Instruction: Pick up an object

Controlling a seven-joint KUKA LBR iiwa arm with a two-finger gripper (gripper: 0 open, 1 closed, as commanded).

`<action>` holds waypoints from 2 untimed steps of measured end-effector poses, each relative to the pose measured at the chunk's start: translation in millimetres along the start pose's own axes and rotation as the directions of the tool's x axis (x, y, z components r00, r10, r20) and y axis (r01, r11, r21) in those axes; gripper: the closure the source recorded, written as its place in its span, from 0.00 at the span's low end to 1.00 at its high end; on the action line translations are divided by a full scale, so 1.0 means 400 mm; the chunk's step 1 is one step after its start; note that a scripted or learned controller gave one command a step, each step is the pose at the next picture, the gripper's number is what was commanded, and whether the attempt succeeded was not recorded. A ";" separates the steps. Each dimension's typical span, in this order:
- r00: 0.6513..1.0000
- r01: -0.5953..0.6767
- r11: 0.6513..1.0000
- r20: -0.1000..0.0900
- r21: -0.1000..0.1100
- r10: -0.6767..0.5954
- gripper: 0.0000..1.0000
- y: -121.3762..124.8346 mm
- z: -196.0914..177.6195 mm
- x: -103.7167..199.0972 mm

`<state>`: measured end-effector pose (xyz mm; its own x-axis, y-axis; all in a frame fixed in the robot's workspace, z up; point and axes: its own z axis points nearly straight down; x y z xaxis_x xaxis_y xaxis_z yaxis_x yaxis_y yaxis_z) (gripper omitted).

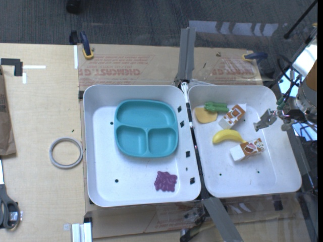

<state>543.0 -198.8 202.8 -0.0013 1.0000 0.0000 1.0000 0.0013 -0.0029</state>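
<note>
Picking something from the right bin (282, 183) is the step in hand, and the tool (266, 119) hangs at the right of the frame, over that bin's right side, with nothing between its fingers; they look parted, though they are small and a little blurred. The pickable things sit in a loose cluster in the upper middle of the bin: a banana (227, 136), a small carton (247, 150) just below and right of it, a second carton (234, 115) above it, and a yellow piece (204, 116) with a green piece (216, 106) touching its upper edge.

The nearest target appears to be the lower carton, lying on its side, a little left of and below the tool. To do this well, I would judge that the tool should centre over the carton's short width and come straight down, so the fingers straddle it rather than land on top. The banana lies close beside it, so a sloppy approach from the left could nudge both. The carton's flat sides should give a firmer hold than the banana's curve.

The left bin (96, 185) holds a teal tray (146, 127) and a purple bunch (165, 181) at lower centre, well apart from the tool. A ring of tape (66, 152) lies on the tabletop (35, 110) at left.
</note>
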 end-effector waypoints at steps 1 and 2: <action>1.000 -0.006 1.000 0.001 -0.003 0.006 0.00 0.085 0.253 0.023; 0.989 0.146 0.989 0.002 -0.003 -0.146 0.00 0.218 0.277 0.111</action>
<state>629.7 -154.1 91.8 -0.1477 0.9890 -0.0015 0.9890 0.1477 -0.0003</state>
